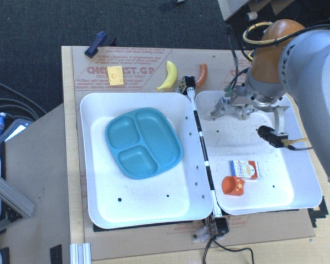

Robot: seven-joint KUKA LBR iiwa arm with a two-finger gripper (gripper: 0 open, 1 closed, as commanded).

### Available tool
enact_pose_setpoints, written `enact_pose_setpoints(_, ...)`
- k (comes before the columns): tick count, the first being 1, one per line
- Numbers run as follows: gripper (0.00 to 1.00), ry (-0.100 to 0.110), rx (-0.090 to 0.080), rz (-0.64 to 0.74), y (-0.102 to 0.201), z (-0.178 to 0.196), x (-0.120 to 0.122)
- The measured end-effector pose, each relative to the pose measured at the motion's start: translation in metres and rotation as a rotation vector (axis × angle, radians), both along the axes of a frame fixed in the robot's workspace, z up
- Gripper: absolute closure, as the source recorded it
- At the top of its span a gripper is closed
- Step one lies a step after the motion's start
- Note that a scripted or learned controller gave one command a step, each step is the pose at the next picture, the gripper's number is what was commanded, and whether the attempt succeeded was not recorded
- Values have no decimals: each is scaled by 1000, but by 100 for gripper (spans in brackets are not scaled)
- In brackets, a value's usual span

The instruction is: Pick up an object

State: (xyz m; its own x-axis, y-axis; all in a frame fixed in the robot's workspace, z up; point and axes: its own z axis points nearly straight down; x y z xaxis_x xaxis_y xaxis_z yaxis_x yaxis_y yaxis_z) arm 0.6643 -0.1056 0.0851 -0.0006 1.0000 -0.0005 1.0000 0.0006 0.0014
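Camera view: slanted look down on two white bins; items listed near to far.
Right bin [302, 194]: holds the loose candidates, all in its near half.
Orange piece [232, 186]: nearest, small, near the divider side.
Small carton [245, 169]: red-white-blue, lying flat, just beyond and touching or almost touching the orange piece; long axis roughly left-right.
Left bin [93, 164]: blue divided plate [143, 142] at its centre.
Gripper [232, 108]: at far end of right bin, low over the floor; nothing between the fingers; fingers look splayed, so jaws read as open.
Key relation: carton and orange piece lie nearward of the jaws, well apart, slightly right.
Arm pose: enters from right, orange band [275, 48] above wrist, wrist pointing down.
Beyond bins: banana [168, 76], out of play.
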Motion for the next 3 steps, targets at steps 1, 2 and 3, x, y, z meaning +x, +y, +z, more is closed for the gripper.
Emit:
enact_pose_setpoints(1, 0, 0, 0, 0, 11, 0, 2)
enact_pose_setpoints(2, 0, 0, -1, 0, 11, 0, 2)
enact_pose_setpoints(3, 0, 4, 1, -1, 7, -1, -87)
